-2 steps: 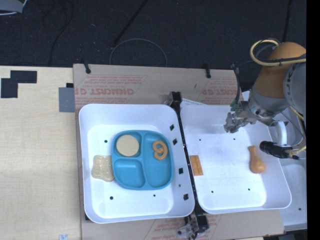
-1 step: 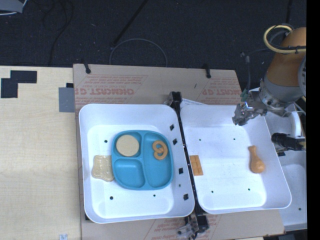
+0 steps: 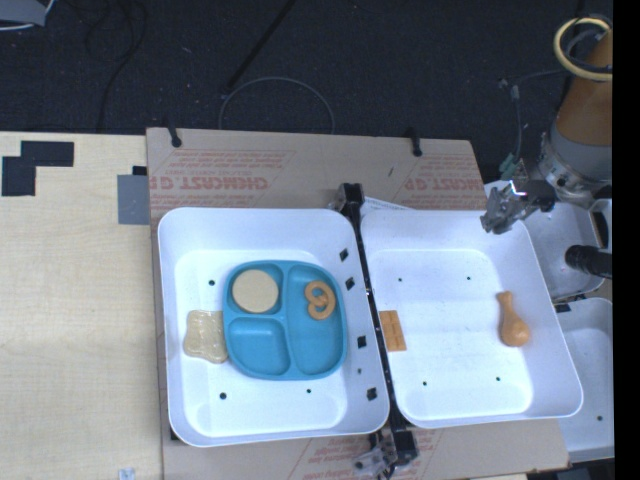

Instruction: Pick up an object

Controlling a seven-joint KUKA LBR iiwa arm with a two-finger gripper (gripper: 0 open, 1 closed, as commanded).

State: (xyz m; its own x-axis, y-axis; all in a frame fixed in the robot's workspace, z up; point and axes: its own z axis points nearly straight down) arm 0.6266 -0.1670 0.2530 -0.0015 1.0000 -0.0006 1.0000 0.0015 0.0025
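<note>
From my station, the left bin (image 3: 190,238) carries a blue divided tray (image 3: 285,348) with a pale round cracker-like disc (image 3: 254,290) in one compartment and a small pretzel (image 3: 319,300) in another. A yellowish flat piece (image 3: 205,336) lies just beside the tray's left edge, touching it or close to it. If I send the arm for any of these, I expect trouble: the disc and pretzel lie flat inside raised walls, so the claw could strike the tray rim or drag the whole tray.

In the right bin (image 3: 440,398), an orange tag (image 3: 392,330) lies flat against the left wall, too thin to pinch, I judge. The likelier target is the tan, pear-shaped piece (image 3: 512,320) near the right wall, narrow at the top and bulbous below. It looks smooth and rounded, so it may roll or squirt out of a pinch.

The gripper (image 3: 505,208) hovers above that bin's far right corner, well apart from it; I cannot tell its state.
</note>
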